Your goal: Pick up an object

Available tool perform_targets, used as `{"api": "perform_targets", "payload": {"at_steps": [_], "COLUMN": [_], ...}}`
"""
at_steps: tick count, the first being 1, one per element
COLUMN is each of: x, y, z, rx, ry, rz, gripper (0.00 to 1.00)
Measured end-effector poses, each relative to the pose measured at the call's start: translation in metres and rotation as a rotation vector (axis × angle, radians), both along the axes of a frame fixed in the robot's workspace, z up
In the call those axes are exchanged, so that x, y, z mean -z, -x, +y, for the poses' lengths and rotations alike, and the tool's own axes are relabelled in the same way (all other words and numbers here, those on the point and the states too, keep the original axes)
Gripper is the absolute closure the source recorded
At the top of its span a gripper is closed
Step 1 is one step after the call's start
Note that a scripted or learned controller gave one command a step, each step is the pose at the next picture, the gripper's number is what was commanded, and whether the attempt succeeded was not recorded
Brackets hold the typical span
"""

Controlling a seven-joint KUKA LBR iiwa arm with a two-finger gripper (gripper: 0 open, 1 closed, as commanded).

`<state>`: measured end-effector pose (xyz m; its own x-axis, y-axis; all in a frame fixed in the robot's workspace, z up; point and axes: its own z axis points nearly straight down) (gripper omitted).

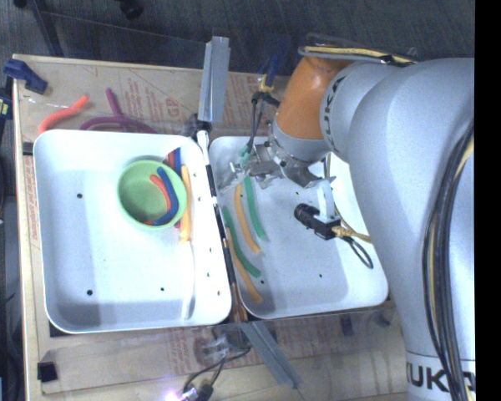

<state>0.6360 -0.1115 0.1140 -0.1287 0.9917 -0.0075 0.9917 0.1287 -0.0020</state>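
STAGE: approach, nothing lifted | END EFFECTOR (252,167): low at right bin (363,286) far-left corner; finger state cannot be determined | OBJECTS: green and orange strips (250,224) along that bin's left wall; green bowl (153,194) in left bin (83,299) | REMAINING: grasp, lift.

Two bins side by side mid-frame: bowl (153,194) in left bin (92,282), strips (249,224) along right bin's (317,295) left wall, gripper (252,167) above its upper left.
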Motion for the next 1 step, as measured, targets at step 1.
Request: {"api": "perform_targets", "payload": {"at_steps": [1], "x": [0.0188], "y": [0.0126], "z": [0.0005], "rx": [-0.023], "ry": [0.004], "rz": [-0.005], "gripper": [0.0]}}
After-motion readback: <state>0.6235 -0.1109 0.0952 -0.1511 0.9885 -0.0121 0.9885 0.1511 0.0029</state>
